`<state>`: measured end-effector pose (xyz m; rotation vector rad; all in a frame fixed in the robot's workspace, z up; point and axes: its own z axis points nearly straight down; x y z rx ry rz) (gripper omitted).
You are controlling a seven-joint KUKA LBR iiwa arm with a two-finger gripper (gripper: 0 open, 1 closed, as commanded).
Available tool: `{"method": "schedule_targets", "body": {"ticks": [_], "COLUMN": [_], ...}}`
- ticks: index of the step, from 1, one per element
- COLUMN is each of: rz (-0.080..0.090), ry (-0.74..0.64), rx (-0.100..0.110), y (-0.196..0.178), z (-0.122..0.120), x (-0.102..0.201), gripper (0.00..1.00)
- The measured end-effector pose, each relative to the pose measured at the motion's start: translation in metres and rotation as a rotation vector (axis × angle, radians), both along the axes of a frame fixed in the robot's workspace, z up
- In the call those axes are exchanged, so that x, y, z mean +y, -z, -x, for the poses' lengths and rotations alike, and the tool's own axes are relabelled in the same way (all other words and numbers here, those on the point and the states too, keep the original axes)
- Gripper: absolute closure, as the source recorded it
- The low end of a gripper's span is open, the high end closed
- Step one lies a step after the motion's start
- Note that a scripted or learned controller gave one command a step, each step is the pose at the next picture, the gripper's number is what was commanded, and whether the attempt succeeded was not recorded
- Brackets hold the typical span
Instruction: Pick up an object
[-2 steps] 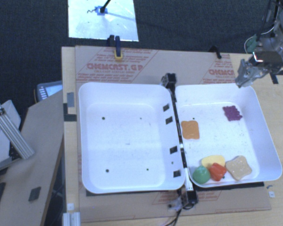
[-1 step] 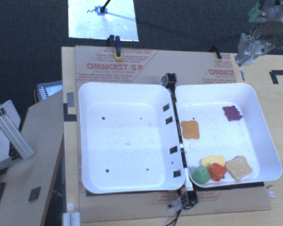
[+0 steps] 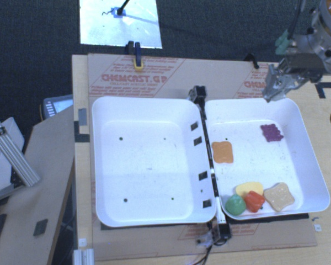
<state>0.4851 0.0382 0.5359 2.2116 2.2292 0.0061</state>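
Hand (image 3: 273,90) at upper right, above right bin (image 3: 306,148) rim; grip state unclear. Purple grapes (image 3: 271,132) sit nearest, likely target.

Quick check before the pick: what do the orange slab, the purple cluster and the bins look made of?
Orange slab: likely molded plastic toy food, smooth and matte, uniform color. Purple cluster: bumpy, grape-like, probably plastic or rubber; too small to be sure. Bins: thin, glossy white formed plastic, with rounded rims and soft reflections.
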Motion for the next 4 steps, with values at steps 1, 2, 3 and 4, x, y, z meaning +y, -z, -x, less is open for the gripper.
{"method": "schedule_targets", "body": {"ticks": [1, 2, 3, 4], "rz": [0.004, 0.002, 0.002, 0.004], "ry": [0.013, 0.009, 0.001, 0.013], "rx": [0.000, 0.009, -0.011, 0.003], "y": [0.000, 0.097, -0.005, 0.036], "z": [-0.005, -0.004, -0.017, -0.017], "x": [-0.079, -0.092, -0.062, -0.156], "gripper": [1.00, 1.00, 1.00, 1.00]}}
